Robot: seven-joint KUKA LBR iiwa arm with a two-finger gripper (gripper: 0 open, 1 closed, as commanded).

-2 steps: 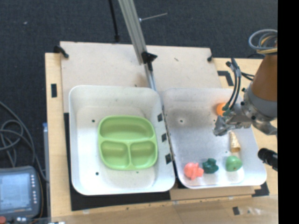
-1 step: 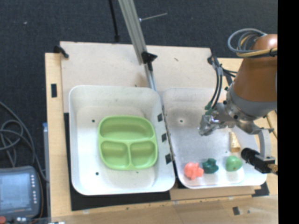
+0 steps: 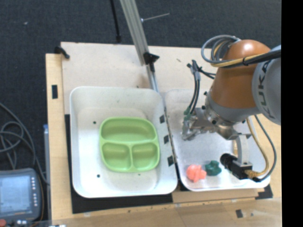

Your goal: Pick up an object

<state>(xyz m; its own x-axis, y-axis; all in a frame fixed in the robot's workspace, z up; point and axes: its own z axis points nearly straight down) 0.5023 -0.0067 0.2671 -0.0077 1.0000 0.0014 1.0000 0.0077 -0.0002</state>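
A green sectioned plate lies flat in the left bin. An orange-pink toy and a small dark green object rest side by side near the front edge of the right bin. My gripper hangs over the left part of the right bin, above and a little left of the two small objects. Nothing can be seen between its fingers.
A slanted metal pole rises from behind the bins. The bins stand on a pale wooden bench. Cables and a small screen lie on the floor at the left.
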